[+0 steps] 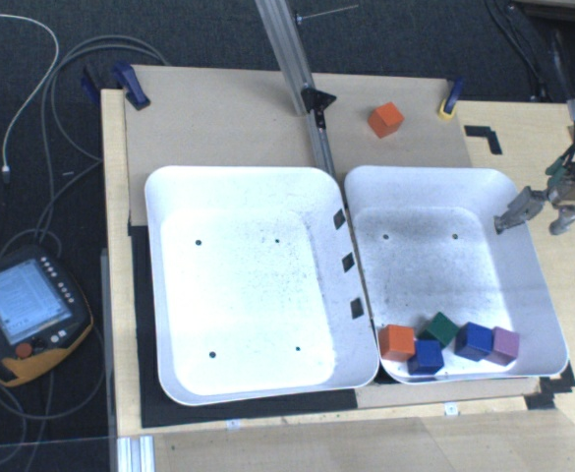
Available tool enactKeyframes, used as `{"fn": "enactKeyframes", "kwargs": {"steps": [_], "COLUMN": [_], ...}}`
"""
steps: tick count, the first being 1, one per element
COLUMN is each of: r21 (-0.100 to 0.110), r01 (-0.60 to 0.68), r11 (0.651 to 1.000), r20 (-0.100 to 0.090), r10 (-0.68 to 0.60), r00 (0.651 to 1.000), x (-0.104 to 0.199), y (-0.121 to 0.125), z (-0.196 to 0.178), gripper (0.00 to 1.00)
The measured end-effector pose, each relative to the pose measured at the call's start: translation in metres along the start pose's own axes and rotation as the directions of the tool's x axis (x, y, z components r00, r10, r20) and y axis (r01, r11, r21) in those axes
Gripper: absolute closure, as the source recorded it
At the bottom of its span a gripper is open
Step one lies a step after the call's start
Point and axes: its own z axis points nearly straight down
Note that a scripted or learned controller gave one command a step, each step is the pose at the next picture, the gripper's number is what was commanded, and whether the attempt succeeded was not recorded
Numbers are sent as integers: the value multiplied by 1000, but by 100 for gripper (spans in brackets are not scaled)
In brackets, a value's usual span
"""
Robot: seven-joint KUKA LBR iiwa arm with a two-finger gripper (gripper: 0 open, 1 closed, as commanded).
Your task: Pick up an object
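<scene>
Gripper [540, 214] at right edge, fingers apart, nothing held. Blocks at lower right of right bin [464, 264]. Suggest purple block [505, 343]: outermost, easiest approach.

2 white bins, the left bin [169, 264] and the right bin [533, 273], both peppered with fine dark specks. Right bin contents: orange cube [397, 341], green cube [442, 328], 2 blue cubes [426, 355] [475, 340], purple cube [504, 343]. Second orange cube [386, 119] on the tan board [218, 116]. Blue clamps [130, 85] at the board's corners. Metallic grey gripper [539, 216]. Dark carpet [31, 116]; orange-edged grey pendant [22, 313].
</scene>
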Motion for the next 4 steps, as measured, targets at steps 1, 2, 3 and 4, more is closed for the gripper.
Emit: {"fn": "enactKeyframes", "kwargs": {"steps": [1,2,3,4], "r21": [9,-7,-5,-3], "r01": [4,5,2,3], "r11": [1000,1000,1000,1000], "r20": [-4,2,2,-2], "r10": [-4,-5,-2,-3], "r00": [1000,1000,1000,1000], "x": [95,121,119,164], "y": [11,76,74,6], "z": [170,164,153,60], "gripper": [0,0,100,100]}}
